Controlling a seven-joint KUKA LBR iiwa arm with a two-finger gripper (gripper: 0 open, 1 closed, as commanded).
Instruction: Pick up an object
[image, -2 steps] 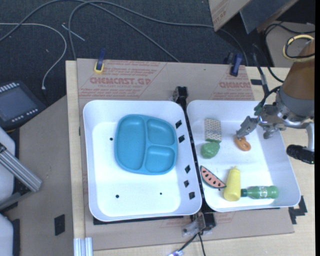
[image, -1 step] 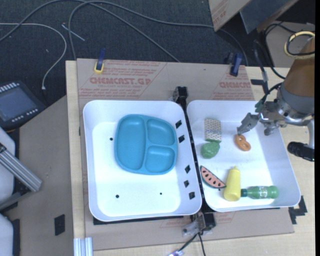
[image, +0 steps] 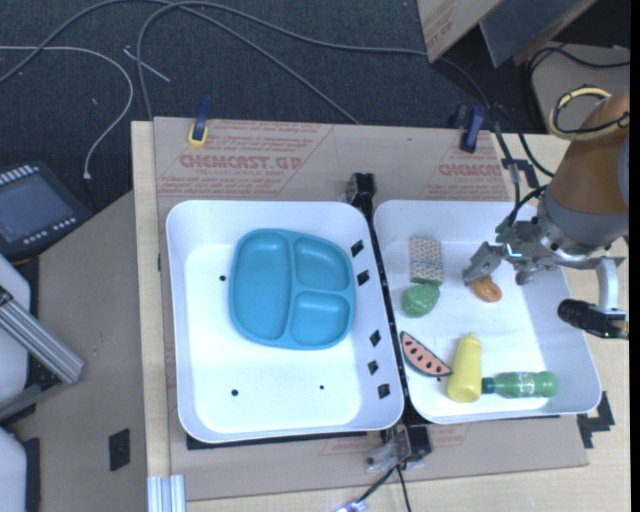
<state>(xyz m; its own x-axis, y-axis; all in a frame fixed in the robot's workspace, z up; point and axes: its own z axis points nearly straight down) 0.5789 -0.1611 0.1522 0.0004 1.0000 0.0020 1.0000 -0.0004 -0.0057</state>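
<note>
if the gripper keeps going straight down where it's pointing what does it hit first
Most likely the small orange object in the right bin, just below the gripper. Its height above that object is unclear from this slanted view.

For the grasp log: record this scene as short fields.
left bin: blue divided plate
right bin: patterned block, green lump, watermelon slice toy, yellow bottle, green bottle, small orange object
gripper: above the right bin, over the small orange object
grasp: cannot tell
</note>
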